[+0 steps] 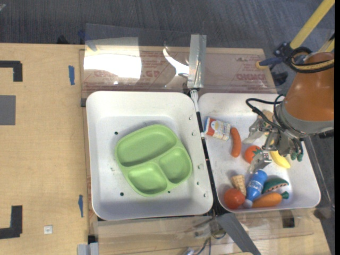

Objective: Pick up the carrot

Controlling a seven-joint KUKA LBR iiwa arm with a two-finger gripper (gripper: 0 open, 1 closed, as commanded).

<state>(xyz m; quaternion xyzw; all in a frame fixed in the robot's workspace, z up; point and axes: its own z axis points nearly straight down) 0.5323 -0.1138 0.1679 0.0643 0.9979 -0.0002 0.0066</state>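
The carrot [269, 200] is orange with a green top and lies flat near the front edge of the right bin [313, 193]. It sits just right of a blue bottle [256, 184]. My gripper [255, 149] hangs over the middle of that bin, well behind the carrot and apart from it. Its fingers [260, 161] are spread open, and a small orange fruit [249, 154] lies under them. Nothing is held between them.
The right bin also holds a small carton [217, 127], a red sausage [235, 142], a yellow banana [281, 160], a cone [240, 182], a tomato [232, 197] and a dark green piece [276, 186]. A green divided plate [153, 159] lies in the left bin [101, 121].
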